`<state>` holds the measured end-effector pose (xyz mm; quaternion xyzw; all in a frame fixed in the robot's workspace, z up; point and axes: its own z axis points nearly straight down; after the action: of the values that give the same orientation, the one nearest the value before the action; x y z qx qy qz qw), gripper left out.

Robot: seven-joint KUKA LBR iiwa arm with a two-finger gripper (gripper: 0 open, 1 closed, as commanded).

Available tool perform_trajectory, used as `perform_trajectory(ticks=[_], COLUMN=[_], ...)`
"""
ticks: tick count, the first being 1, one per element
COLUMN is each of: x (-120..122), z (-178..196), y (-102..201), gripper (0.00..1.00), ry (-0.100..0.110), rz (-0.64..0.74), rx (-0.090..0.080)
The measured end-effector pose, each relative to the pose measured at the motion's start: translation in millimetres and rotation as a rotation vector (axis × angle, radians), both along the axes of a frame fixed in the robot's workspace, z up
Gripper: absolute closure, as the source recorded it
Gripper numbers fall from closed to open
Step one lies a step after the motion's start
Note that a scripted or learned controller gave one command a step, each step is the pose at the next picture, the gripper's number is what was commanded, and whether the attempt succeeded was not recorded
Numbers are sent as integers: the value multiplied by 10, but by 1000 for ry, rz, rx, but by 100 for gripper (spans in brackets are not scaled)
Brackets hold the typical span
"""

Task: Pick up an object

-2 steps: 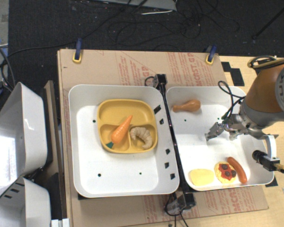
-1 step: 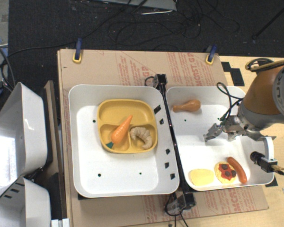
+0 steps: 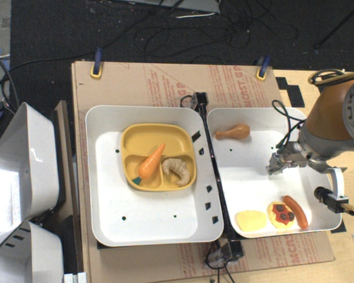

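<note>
Task object not specified; candidates sit in both bins. Right bin (image 3: 248, 152): chicken drumstick (image 3: 233, 133) near the far-left corner, lying flat, thick end toward the right. Along the near edge, left to right: a pale yellow round slice (image 3: 251, 220), a small pizza piece (image 3: 281, 215) with red and dark toppings, a sausage (image 3: 296, 211) lying at a slant. The slice and pizza piece are just beside each other, the sausage touching or nearly touching the pizza piece; cannot tell which.

Gripper (image 3: 277, 164) hovers low over the right bin's middle-right area, over bare white floor, well apart from the drumstick and from the near-edge row. Nothing visible between its fingers. Whether they are apart or together, cannot tell; too small and dark against the wrist.

Arm (image 3: 333, 119) comes in from the right, orange band above the wrist, black cable looping over the bin's far-right rim.

Left bin (image 3: 106, 211): yellow divided plate (image 3: 156, 135) in the far half. Carrot (image 3: 151, 161) lies at a slant across the divider, shrimp (image 3: 177, 170) in the right near compartment, just beside the carrot.

Both bins rest on a cardboard sheet (image 3: 159, 81), clamped at the far edge by two clamps (image 3: 96, 69).
</note>
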<state>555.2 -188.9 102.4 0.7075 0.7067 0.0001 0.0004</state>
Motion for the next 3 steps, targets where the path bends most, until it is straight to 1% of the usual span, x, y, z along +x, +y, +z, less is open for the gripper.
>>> perform_trajectory(ticks=[1,2,3], x=[26,41,122], z=[633,1168,1225], y=[-36,-39,401], gripper=[100,100,100], ry=[-5,-6,-2], rz=[3,4,8], rx=[-2,-2,1])
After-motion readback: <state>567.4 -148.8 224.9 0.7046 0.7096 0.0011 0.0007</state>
